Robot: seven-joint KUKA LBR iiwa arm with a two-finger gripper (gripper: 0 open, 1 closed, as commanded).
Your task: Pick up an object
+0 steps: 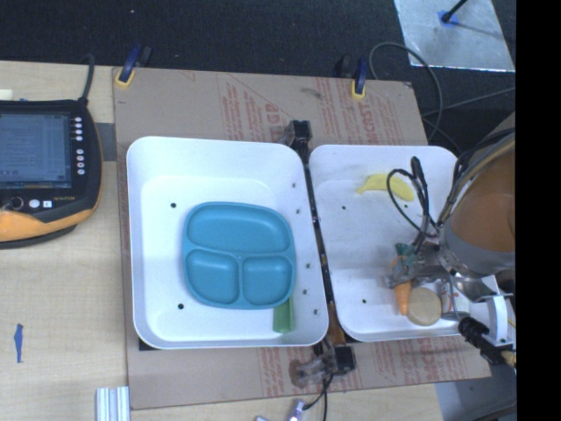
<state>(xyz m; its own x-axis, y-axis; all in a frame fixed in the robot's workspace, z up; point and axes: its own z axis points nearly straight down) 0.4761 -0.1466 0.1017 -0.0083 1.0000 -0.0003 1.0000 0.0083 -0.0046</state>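
Desk carries a cardboard sheet clamped at the top edge, probably to keep the 2 bins from sliding. Left bin holds a blue 3-compartment plate lying flat in the middle, with a green piece just beside its lower right corner, against the bin wall. Right bin is where the arm reaches in from the right, low over the bin's lower right area. Hand sits down among small items there; cannot tell how it is set, cables and wrist cover it. Likely pick targets: an orange carrot-like piece and a tan round object, touching each other right under the hand, so a grasp looks underway, not confirmed. A yellow banana-shaped item lies well apart near the bin's top. Teach pendant rests at the desk's left edge.
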